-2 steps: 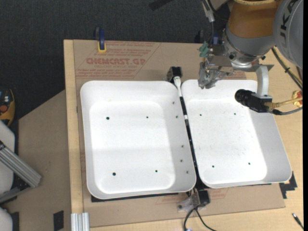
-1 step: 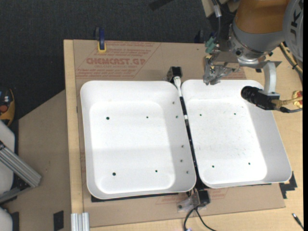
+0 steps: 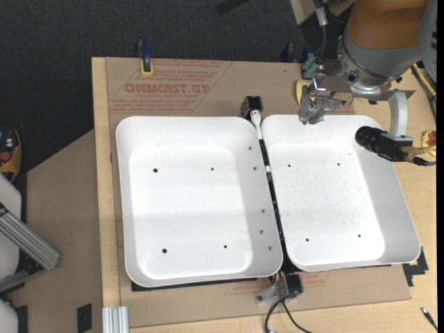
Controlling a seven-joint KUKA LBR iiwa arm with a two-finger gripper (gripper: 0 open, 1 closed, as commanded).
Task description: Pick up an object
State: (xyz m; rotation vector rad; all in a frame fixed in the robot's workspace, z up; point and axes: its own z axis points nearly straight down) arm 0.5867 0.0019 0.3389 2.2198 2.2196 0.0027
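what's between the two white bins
In the camera view, a thin black strip runs between the left bin and right bin, with a black clamp at its far end.

Both bins look like smooth white plastic w/ a slight sheen: left bin [image 3: 139, 186] cleaner, right bin [image 3: 388, 207] dusted w/ fine dark specks. Board [image 3: 111, 116] under them looks like brown cardboard/paper-faced sheet, matt, red print at 12 o'clock. Backdrop [image 3: 69, 19] at 10–11 o'clock: dark, rough, carpet-like cloth. Arm [image 3: 388, 19]: glossy orange band over smooth grey shell. Gripper [image 3: 311, 113]: bare metal, dull shine. Bench [image 3: 430, 179] at 3 o'clock: pale wood, matt.
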